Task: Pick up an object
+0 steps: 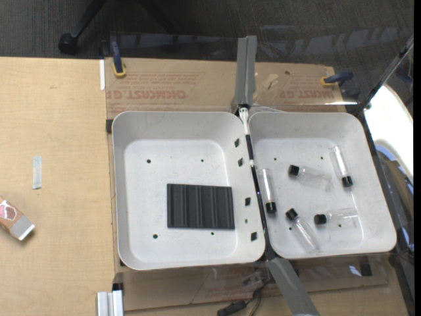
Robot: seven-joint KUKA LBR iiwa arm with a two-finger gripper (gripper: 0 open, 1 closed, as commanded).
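pincer's state, cannot tell. five clear black-capped vials (301, 228) are lying scattered in the right bin (372, 155), one (268, 189) hugging its left wall, the others sitting apart mid-floor with open room along the far edge. a dark ribbed tray (200, 206) is lying flat in the left bin (118, 176).

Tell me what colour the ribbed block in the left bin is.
Dark grey to black, the ribbed block, seen in the camera view.

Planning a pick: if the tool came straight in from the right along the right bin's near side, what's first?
Probably the clear black-capped vial lying by the right bin wall; height is unclear.
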